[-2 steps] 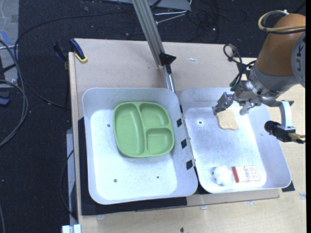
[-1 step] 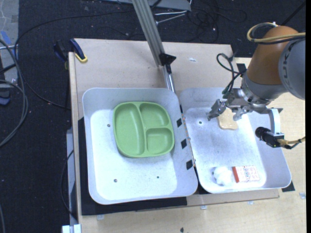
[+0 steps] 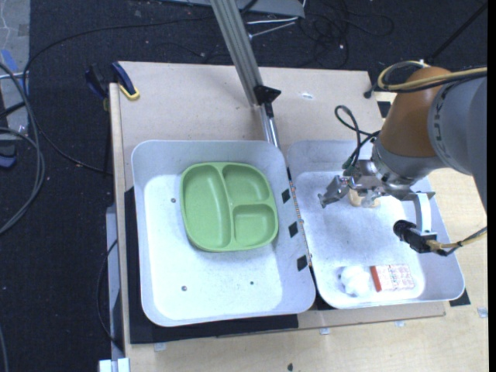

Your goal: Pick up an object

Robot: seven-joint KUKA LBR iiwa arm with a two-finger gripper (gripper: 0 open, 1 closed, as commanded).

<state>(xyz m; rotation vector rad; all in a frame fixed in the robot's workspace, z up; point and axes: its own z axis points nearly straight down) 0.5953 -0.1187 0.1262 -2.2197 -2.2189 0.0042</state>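
Here, my end effector [image 3: 350,194] sits low in the right bin [image 3: 329,231].
It grips a small tan object [image 3: 359,198]; I see it between the fingers.

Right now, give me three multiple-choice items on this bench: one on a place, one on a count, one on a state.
1. Where is the green divided plate?
A. left bin
B. right bin
C. bare bench

2. How many compartments does the plate have?
A. two
B. three
C. five

3. How does the plate lie?
A. flipped over
B. on edge
C. flat, open side up

Answers:
1 A, it lies in the left bin, across from the gripper.
2 B, raised ridges split it into three.
3 C, its hollows face the camera.
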